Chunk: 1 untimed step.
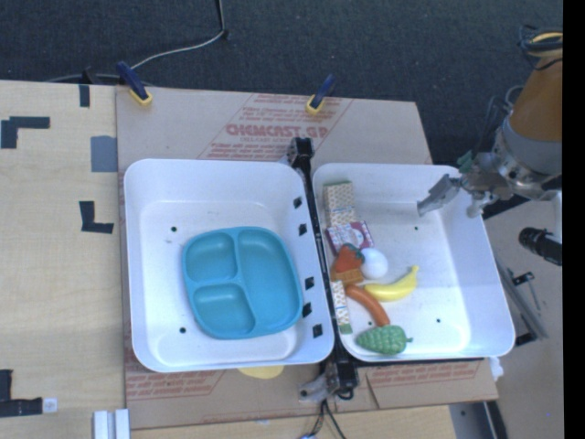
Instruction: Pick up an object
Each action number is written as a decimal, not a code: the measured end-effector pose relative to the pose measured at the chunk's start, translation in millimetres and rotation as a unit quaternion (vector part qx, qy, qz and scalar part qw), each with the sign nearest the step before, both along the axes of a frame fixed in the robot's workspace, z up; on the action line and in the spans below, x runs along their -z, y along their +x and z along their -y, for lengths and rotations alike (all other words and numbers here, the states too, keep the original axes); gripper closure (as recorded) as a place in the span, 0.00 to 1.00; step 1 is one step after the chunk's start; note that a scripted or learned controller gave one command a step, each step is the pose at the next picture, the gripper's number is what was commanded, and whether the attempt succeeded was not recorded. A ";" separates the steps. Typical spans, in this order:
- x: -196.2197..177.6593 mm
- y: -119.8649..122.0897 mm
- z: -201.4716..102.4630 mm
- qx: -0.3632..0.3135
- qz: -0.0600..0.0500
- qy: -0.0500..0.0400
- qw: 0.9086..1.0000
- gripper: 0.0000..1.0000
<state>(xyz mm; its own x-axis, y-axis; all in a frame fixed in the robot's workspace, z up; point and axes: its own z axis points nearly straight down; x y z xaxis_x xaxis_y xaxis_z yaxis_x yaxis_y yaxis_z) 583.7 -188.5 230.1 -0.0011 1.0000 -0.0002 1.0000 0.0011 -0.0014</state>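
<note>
Two white bins [146, 245]; one blue tray [242, 282]; one banana [395, 286]; one carrot [367, 304]; one white egg [375, 263].

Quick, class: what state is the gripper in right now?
Gripper: above the right bin's upper right corner; open or shut cannot be told.

Arm [535, 108] cut off by the right edge; only the wrist section is seen. Gripper [441, 196] blurred over the right bin's [475, 273] far right corner; finger spacing cannot be made out. A yellow item [263, 370] is largely hidden under the near rim of the left bin [146, 245]; identity undetermined. Print on the long box [340, 218] too small to be read, and its near part is covered by the orange item [348, 262] and white ball [375, 263]. Cable [215, 7] cut off at the far edge.
</note>
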 end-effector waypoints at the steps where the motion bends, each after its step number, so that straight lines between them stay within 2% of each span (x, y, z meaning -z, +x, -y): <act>1: 74.6 -56.3 -29.6 0.000 -0.001 0.001 1.000 0.00</act>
<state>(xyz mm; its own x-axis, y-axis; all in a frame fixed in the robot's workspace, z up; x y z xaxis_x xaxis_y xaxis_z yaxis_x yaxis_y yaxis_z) 527.4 -158.9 155.5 -0.0006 1.0000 0.0009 1.0000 0.0006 -0.0030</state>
